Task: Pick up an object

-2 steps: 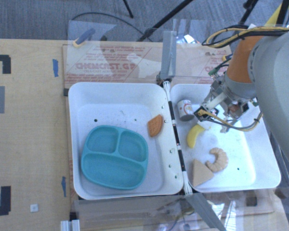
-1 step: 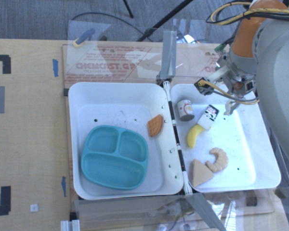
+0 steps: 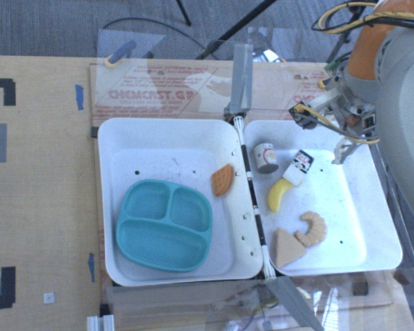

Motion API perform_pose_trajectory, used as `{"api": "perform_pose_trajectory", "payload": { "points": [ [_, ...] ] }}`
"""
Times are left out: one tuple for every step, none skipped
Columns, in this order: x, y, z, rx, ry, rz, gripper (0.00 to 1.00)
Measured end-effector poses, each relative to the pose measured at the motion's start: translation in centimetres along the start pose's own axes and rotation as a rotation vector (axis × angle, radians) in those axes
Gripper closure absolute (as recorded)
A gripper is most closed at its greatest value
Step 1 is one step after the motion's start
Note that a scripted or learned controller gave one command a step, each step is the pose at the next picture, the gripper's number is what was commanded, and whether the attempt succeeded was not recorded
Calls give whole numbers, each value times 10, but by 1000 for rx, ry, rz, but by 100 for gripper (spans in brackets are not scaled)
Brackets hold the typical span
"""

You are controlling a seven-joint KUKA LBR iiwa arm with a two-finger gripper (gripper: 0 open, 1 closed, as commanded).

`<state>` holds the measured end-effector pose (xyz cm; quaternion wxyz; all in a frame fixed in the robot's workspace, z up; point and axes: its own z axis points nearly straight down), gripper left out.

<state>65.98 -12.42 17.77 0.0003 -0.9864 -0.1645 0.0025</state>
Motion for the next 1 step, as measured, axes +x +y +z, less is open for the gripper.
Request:
{"api": "perform_pose_trajectory", "payload": {
  "points": [
    [2, -18, -60, 0, 0, 73, 0]
  ]
}}
